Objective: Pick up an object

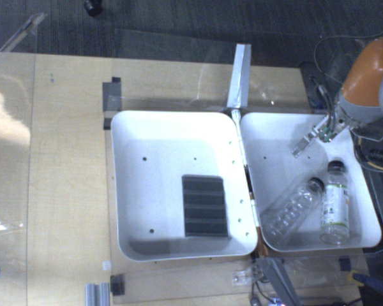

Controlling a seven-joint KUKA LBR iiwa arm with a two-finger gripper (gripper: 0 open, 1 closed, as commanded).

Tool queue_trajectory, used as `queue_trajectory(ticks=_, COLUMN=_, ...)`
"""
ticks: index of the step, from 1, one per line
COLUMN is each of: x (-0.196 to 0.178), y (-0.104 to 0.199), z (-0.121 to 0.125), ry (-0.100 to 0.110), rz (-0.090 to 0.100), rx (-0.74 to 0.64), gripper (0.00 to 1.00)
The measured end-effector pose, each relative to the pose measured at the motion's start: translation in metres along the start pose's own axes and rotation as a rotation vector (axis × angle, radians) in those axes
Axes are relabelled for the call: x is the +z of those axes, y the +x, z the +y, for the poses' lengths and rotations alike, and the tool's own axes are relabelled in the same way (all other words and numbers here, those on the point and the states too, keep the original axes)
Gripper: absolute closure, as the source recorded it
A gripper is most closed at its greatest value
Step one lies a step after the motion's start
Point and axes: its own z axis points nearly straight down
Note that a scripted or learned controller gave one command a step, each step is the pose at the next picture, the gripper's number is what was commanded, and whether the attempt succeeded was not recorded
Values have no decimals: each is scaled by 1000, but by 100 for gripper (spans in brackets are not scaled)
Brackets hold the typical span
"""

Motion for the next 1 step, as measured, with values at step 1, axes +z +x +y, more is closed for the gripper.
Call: queue_trajectory(ticks=1, x=-18, y=22, z=-31, ry=2, rz=2, rx=-120, gripper=0)
